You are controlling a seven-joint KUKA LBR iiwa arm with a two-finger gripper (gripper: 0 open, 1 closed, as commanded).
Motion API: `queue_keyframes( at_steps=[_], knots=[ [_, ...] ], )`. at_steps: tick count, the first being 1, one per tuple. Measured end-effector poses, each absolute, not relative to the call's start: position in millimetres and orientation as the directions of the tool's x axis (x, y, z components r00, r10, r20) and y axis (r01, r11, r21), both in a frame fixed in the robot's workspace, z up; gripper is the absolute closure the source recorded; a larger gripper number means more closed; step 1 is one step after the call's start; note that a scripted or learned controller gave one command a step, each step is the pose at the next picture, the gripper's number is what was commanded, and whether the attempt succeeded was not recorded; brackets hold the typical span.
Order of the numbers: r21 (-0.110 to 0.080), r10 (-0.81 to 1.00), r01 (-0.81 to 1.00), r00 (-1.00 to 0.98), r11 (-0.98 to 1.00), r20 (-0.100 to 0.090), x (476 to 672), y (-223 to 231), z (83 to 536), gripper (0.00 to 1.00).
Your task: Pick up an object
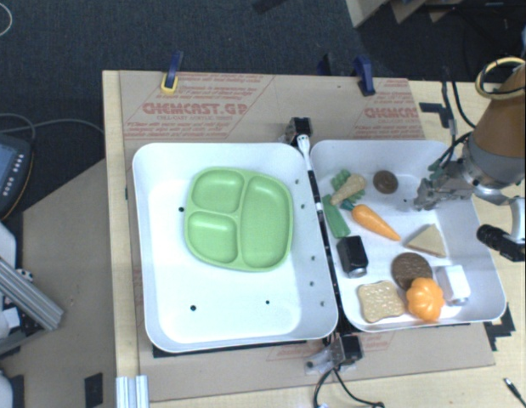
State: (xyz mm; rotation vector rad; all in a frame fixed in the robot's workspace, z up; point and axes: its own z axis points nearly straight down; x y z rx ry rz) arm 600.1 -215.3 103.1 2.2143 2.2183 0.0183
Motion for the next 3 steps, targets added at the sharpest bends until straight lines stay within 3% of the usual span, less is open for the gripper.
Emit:
queue_keyframes(
  at_steps=[1, 2, 3],
  knots=[
    [0.008, 1.0, 1.0, -0.001, 0.001, -0.004, 610.3, -222, 158, 1.0],
    [0.008, 1.0, 1.0, -0.001, 0.001, -0.004, 605.9, -224, 221, 1.0],
    [0.004, 1.0, 1.0, -0.001, 0.001, -0.002, 606.7, -224, 226, 1.0]
  ],
)
